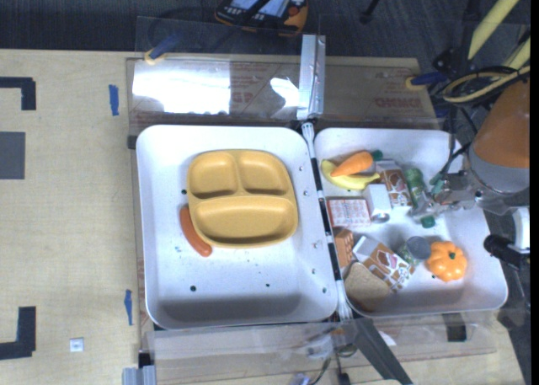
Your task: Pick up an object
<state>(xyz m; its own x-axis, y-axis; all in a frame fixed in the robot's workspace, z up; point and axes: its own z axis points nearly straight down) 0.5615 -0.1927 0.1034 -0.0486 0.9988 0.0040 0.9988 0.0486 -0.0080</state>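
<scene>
In the right bin (472,295), nearest the camera, a slice of bread (364,284) lies by a snack packet (389,264), with an orange pumpkin (446,260) just beside them. Farther back, the tool (434,198) hangs over the clutter near a green bottle (414,181); whether it is clenched or released cannot be told. Beyond lie a banana (352,179) and a carrot (354,163), touching. The left bin (160,206) holds a yellow divided tray (242,196) with a sausage (194,232) at its edge.

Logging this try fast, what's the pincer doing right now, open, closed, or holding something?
Pincer: over the right bin, among the clutter near its right side; open or closed cannot be told, and no object is visibly in its grasp.
</scene>
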